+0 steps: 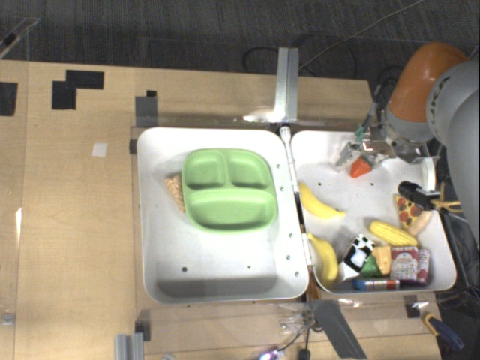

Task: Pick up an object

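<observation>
Evidently early; grey arm w/ orange band (431, 96) upper right of frame; two-finger gripper (365, 150) low over right white bin (330, 178), jaws apparently part-open around small red-orange wedge (361, 167), touching bin floor; lift still left.

A green divided plate (228, 188) sits in a white bin (161, 261). Two yellow bananas (318, 205), an orange-red piece (361, 168) and a black-and-white toy (359, 252) lie in the other.

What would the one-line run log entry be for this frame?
arm: over right bin far corner | gripper: above small red-orange item | grasp: unconfirmed | left bin: green divided plate | task: pick pending
</observation>
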Robot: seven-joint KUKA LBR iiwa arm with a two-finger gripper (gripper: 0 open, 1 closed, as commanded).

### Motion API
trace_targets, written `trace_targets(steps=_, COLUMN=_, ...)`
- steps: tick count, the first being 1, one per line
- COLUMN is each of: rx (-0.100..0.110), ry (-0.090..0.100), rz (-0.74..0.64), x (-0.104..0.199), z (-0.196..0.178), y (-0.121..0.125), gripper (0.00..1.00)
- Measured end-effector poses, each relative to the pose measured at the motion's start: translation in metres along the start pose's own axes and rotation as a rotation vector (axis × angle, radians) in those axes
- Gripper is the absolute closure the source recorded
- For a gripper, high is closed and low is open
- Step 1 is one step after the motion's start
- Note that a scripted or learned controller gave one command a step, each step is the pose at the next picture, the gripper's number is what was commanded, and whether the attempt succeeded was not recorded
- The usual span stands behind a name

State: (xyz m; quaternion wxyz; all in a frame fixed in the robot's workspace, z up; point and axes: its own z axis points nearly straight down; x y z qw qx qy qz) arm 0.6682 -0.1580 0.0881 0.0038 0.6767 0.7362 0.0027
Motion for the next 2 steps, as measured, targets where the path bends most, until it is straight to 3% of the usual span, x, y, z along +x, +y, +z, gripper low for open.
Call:
trace_targets(steps=1, rx=-0.008, ry=-0.003, rz=-0.006, x=0.001, z=-0.014, y=0.003, gripper=1.0)
trace_targets(steps=2, rx=0.0, ry=0.001, rz=-0.049, x=0.037, z=-0.09, y=0.007, gripper=1.0)
